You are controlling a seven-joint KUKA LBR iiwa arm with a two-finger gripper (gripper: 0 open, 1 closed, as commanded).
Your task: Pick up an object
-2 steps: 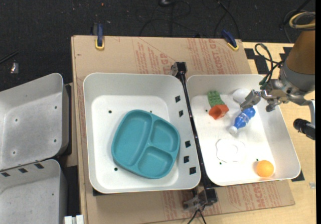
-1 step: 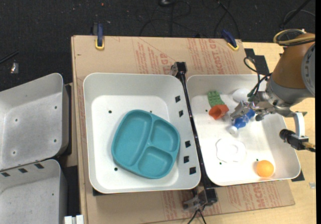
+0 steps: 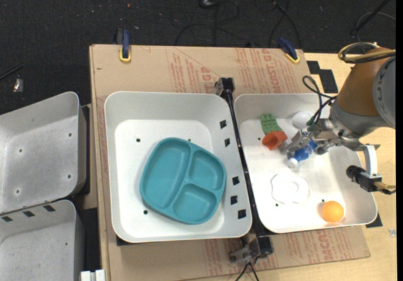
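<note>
Even, bright overhead light washes the white bins (image 3: 119,116) nearly to glare, with only faint shadows inside their walls, the floor beyond them dark, and focus fairly sharp.

Smooth matt-plastic teal tray (image 3: 182,180), glossy white bins (image 3: 165,104), brown cardboard bench (image 3: 182,65).

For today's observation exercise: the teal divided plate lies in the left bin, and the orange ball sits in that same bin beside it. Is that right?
Not quite. The teal divided plate does lie in the left bin, but the orange ball sits in the right bin, near its front corner. The camera view shows this.
</note>
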